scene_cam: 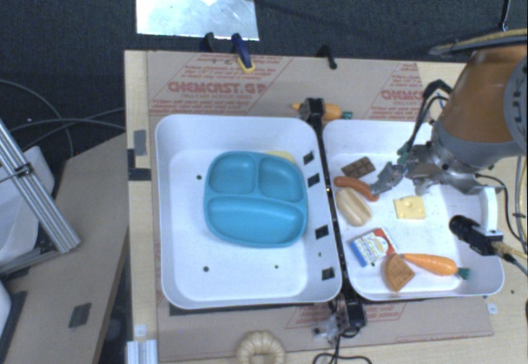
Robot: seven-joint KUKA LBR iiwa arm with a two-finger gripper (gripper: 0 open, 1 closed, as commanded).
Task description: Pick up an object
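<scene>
Looking down on the bench, I see my arm (pixel 487 106) reaching in over the right bin (pixel 487 271), with the claw (pixel 388 179) hanging low above the food toys there. I cannot tell from this angle how the claw stands, and nothing shows between its tips.

I will take the hot dog (pixel 356 187) as my landmark. It lies just beside the claw, on the side toward the left bin (pixel 177 189). A chocolate bar (pixel 358 166) sits just behind it, and a bread roll (pixel 355 207) touches its near side. The cheese slice (pixel 409 207) lies beyond the claw from the hot dog, toward the arm. Nearer the front edge than the hot dog are a small blue and red carton (pixel 370 247), a waffle (pixel 398 272) and a carrot (pixel 429 263), close together.

Well apart from the hot dog, a blue divided plate (pixel 256 197) rests in the left bin.
</scene>
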